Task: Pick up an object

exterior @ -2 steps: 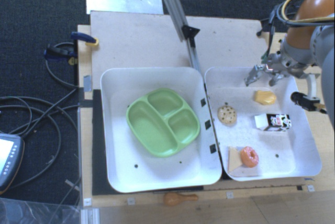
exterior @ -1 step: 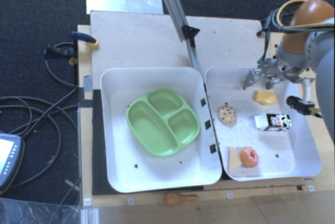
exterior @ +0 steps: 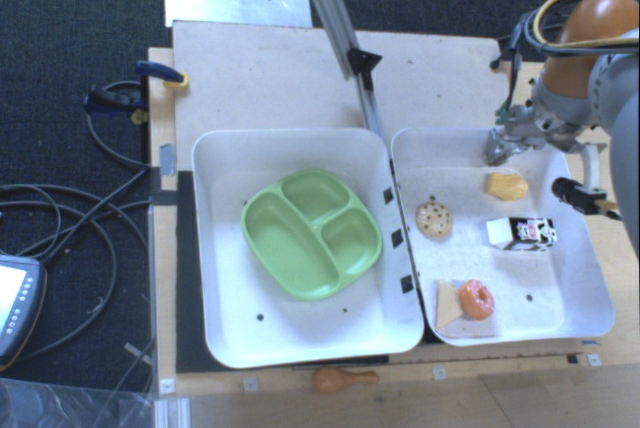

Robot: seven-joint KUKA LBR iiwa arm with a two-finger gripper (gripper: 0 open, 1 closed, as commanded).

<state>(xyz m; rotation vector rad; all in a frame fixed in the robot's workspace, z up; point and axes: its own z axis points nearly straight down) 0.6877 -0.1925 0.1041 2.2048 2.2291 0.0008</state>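
The right bin (exterior: 590,301) holds one cookie (exterior: 434,218), one doughnut (exterior: 477,299), one milk carton (exterior: 521,233), one yellow bun (exterior: 507,185); the left bin (exterior: 215,316), one green divided plate (exterior: 313,233). The gripper (exterior: 500,151) hangs above the bun, its grip unclear.

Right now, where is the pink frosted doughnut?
The pink frosted doughnut lies in the right white bin, near its front edge, beside a tan wedge-shaped piece and below the round speckled cookie.

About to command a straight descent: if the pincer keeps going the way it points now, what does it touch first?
Probably the bare floor of the right bin, just above the yellow bun. The pincer points down there, though depth is hard to judge.
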